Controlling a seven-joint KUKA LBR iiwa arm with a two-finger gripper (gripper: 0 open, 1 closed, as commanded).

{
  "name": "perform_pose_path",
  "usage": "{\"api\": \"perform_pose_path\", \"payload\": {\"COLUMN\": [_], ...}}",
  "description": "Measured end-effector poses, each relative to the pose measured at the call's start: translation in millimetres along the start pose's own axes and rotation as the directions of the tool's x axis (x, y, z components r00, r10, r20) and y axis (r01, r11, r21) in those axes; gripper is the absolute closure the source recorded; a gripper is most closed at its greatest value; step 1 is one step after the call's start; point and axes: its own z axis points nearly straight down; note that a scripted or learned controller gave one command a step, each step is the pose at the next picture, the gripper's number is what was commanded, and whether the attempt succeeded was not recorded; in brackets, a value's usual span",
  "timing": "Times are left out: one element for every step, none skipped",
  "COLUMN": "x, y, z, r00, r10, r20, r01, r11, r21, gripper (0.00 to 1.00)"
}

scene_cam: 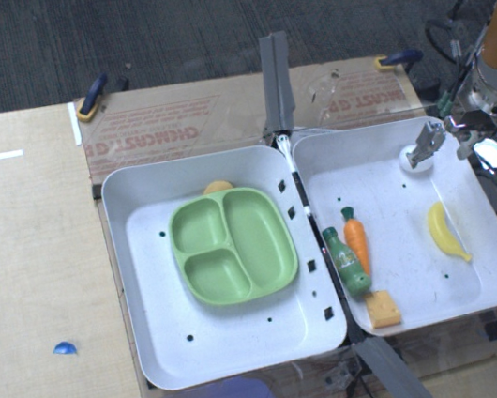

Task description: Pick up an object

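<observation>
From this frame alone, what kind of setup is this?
Most likely a robot pick-and-place test bench: two white bins side by side, toy food such as a banana and carrot, and the arm's end effector over the right bin.

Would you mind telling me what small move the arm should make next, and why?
Probably swing the gripper toward the near side of the right bin until it sits over the banana. It hovers by the bin's far right corner with nothing under it, and the banana lies alone, apart from the carrot and bottle.

A yellow banana (447,233) lies flat below the pincer (427,145); carrot (356,236), green bottle (345,262) and sponge (383,309) lie farther left.
</observation>
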Motion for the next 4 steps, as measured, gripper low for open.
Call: {"api": "perform_pose_path", "payload": {"x": [-5,-5,-5,-4], "y": [-48,-48,-48,-47], "z": [110,102,102,93], "r00": [0.988,0.988,0.988,0.988], "r10": [-0.156,-0.154,-0.154,-0.153], "r20": [0.001,0.001,0.001,0.0], "r01": [0.156,0.154,0.154,0.153], "r11": [0.988,0.988,0.988,0.988], "r21": [-0.003,-0.003,-0.002,-0.003], "gripper": [0.0,1.0,0.0,1.0]}}
